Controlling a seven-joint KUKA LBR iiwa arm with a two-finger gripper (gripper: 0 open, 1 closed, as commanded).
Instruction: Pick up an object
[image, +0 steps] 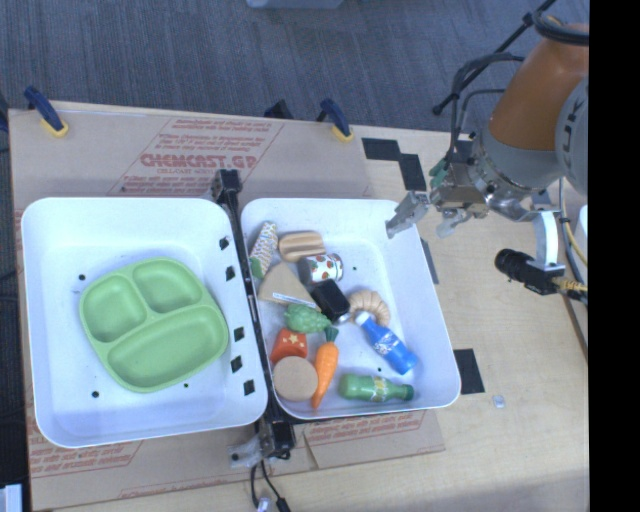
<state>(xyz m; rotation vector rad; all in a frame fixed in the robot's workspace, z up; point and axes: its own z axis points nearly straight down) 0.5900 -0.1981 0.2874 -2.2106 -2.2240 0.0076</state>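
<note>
The right bin (432, 330) holds a heap of toy foods: a bread roll (301, 244), a small can (323, 267), a black block (329, 297), a croissant (367, 302), a blue bottle (388, 345), a green bottle (375, 388), a carrot (324, 372), a red tomato (290, 343), a leafy green piece (307, 320) and a tan disc (295, 380). My gripper (427, 218) hangs over the bin's upper right corner, above and to the right of the heap. Its two fingers are spread open with nothing between them.
The left bin (50, 240) holds a green divided plate (153, 322). A striped cone-shaped item (263, 245) lies by the black divider (237, 270) between the bins. Blue clamps (335, 117) grip the cardboard's far edge. Bare bench lies to the right.
</note>
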